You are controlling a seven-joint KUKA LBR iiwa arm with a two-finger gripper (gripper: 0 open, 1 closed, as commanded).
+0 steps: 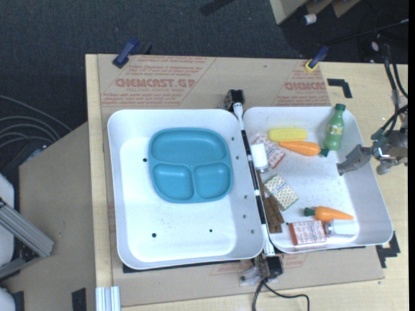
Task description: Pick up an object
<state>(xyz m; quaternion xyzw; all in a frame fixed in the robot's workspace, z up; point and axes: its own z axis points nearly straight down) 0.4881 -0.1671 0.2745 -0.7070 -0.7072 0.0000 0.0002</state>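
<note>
The tool (pixel 353 161) sits over the right rim of the right bin (pixel 379 203), a grey shape pointing left into the bin. Whether it is open or closed I cannot tell, and nothing shows between its tips.

Nearest to it stands the green bottle (pixel 334 127), upright by the back wall, with a carrot (pixel 300 148) and a yellow corn cob (pixel 287 134) just beside it. A second carrot (pixel 329 213) lies near the front wall, touching a white tube (pixel 342 227) and next to a red-and-white box (pixel 307 232). Any of these could serve as the pick.

The likely trouble: the bottle would probably topple if nudged, and the carrots are round and may roll out of a closing grip. Things hugging the walls leave little room for a finger on the far side.

The bare bin floor below the tool is the most open room — the left bin (pixel 123 173) holds a blue divided tray (pixel 190 163).
</note>
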